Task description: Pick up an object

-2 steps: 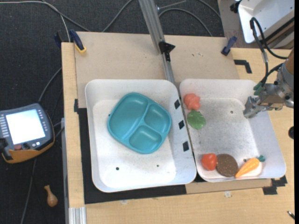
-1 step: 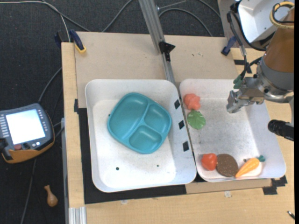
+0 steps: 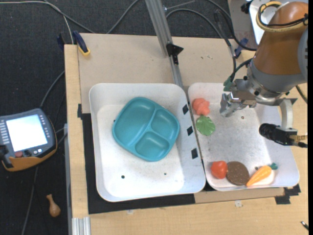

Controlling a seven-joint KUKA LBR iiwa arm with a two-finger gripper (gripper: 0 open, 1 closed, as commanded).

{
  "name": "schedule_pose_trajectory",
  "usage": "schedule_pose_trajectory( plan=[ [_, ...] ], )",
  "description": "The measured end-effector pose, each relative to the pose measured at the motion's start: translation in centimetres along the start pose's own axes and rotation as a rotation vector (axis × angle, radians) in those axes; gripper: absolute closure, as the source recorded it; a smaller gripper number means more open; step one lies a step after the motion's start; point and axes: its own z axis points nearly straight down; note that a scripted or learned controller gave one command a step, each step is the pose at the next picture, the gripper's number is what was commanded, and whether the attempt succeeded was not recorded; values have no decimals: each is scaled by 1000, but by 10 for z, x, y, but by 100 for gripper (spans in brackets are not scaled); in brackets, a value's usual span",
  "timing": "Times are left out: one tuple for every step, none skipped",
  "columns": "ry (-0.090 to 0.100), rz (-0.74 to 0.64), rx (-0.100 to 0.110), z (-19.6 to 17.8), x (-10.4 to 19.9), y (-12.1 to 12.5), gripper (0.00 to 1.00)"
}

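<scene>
Hovering with gripper (image 3: 229,109), finger state unclear, beside pink toy (image 3: 200,105) and green toy (image 3: 205,126); risks nudging both against bin wall (image 3: 191,94).

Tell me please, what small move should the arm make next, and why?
Probably a short move toward the left wall of the right bin, then down. The pincer hangs above bare floor, holding nothing, and the nearest things, the pink toy and the green toy, lie just beside it against that wall.
</scene>
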Motion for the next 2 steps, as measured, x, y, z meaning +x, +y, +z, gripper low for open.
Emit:
schedule_pose_trajectory(
  plan=[
    [0, -1, 0, 14, 47, 15, 100],
    [-1, 0, -5, 19, 85, 40, 100]
  ],
)
